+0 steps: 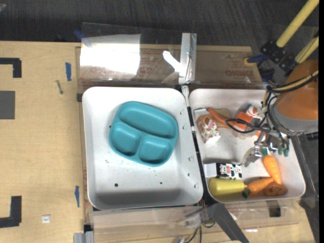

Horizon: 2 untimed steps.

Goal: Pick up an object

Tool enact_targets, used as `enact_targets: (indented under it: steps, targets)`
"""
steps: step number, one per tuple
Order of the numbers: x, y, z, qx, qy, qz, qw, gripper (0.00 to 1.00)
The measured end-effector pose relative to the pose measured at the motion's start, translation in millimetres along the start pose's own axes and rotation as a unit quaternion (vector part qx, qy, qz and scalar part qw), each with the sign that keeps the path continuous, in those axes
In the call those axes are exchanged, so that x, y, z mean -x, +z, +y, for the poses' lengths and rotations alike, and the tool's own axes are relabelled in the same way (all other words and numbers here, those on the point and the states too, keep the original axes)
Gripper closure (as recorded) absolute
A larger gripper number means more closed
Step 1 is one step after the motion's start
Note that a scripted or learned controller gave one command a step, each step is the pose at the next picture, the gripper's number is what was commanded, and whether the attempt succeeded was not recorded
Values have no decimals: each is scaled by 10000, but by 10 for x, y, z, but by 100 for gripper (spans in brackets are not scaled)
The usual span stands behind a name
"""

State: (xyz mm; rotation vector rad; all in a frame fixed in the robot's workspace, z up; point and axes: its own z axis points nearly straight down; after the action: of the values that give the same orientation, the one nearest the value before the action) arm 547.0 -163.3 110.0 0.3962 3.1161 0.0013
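Holding teal tray [144, 131], left bin [96, 110], seemingly toy food [272, 168], right bin [228, 94]

A light plywood surface [35, 151] fills the left side, marked with black tape corners [12, 67] and short blue tape strips [68, 71]. Beyond its far edge lies dark grey carpeted floor [152, 6]. A clear plastic sheet [131, 57] behind the bins catches a bright white glare from overhead light.
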Motion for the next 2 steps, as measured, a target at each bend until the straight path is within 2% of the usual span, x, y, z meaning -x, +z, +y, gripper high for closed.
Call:
enact_targets:
  steps: [1,2]
  targets:
    - [-432,191,-759,-27,-951,-111,9954,0]
    - [-420,89,-737,-26,-969,-127,9952,100]
